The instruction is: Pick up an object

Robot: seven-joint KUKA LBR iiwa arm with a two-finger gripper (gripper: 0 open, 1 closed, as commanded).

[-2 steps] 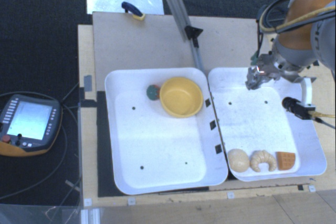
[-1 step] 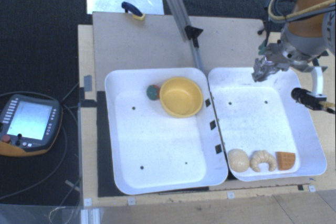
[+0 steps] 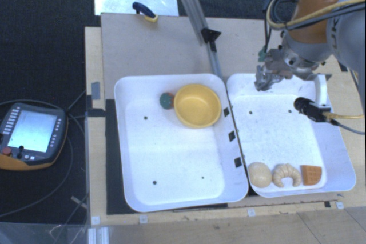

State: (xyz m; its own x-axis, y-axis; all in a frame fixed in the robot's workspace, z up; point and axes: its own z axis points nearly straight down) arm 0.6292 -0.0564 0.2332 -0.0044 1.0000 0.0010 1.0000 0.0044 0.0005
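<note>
While the gripper hangs over the far edge of the right bin, nothing is seen in its grasp; how it is set cannot be told from this angle. Candidate objects, a pale roll, a croissant and an orange wedge, lie along the near wall, well apart from it. Risk: items touching each other and the wall may deflect a descent and cause a miss.

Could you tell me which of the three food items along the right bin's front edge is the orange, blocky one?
The rightmost piece, beside the croissant; the egg-like one is pale and round.
</note>
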